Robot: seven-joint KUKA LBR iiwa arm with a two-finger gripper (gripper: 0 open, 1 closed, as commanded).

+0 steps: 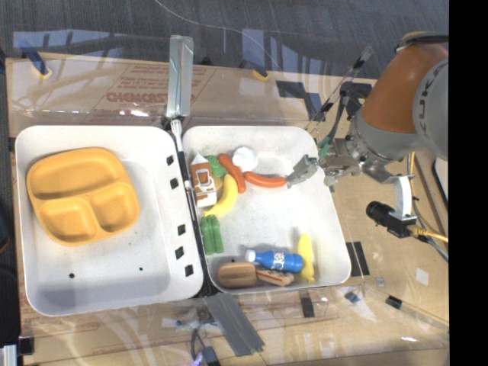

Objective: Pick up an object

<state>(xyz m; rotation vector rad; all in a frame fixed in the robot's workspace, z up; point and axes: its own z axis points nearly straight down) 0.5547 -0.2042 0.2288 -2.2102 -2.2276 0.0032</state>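
Jaws on my arm sit low in the right bin [333, 227], close to its far right side. They are just beside the right end of the orange sausage [263, 179]. I cannot tell if they are apart or together, and I see nothing held in them.

So the job is not done yet. I think I am close to a try at the sausage. I have to close on a toy and lift it up.

All the toys lie in the right bin. The sausage is long, thin, smooth and a bit bent. A round white ball [244, 157] sits next to it. A curved yellow banana [226, 193] lies by a small brown and white box [202, 185]. Below them is a green stick toy [211, 233]. Near the front wall are a shiny blue bottle [278, 261], a small yellow toy [305, 252] and a brown bread shape [236, 274].

The left bin [46, 288] holds a yellow plastic tray [80, 193] with three dips in it.
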